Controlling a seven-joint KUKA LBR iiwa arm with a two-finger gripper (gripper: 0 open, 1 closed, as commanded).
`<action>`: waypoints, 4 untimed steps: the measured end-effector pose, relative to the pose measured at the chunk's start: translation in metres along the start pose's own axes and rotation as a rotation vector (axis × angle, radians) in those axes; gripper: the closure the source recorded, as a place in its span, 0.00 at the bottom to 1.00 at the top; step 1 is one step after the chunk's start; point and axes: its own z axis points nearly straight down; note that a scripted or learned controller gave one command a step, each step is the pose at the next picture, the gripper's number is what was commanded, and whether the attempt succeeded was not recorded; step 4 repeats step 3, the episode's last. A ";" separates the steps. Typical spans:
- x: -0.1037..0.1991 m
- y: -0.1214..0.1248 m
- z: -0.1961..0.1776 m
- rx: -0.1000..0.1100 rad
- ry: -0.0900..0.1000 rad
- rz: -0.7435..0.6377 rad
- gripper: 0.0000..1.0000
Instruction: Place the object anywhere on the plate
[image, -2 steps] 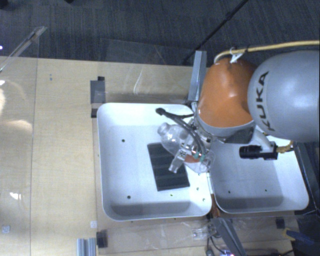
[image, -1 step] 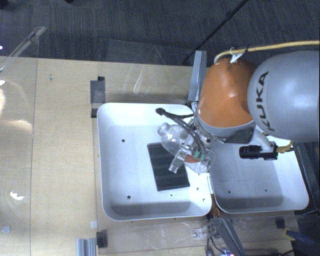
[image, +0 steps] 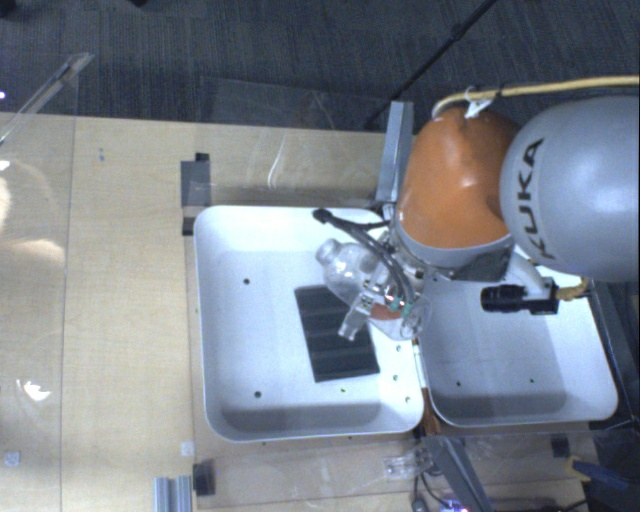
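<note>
A dark, ribbed rectangular plate (image: 333, 342) lies flat in the left white bin (image: 240, 300), right of the bin's middle. My gripper (image: 353, 318) hangs from the grey and orange arm (image: 455, 190) over the plate's upper right corner, pointing down and to the left. Its metal body hides what lies beneath it. I cannot make out a separate object at the gripper's tip; small red and green bits show at its right side.
The right white bin (image: 520, 370) sits beside the left one, partly covered by the arm. A grey post (image: 396, 150) stands behind the bins. Bare white floor shows in the left bin to the left of and below the plate.
</note>
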 end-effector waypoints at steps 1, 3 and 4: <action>-0.072 -0.028 0.013 0.015 0.012 -0.031 1.00; -0.025 0.002 -0.019 0.011 0.014 -0.347 1.00; -0.025 0.002 -0.019 0.011 0.014 -0.347 1.00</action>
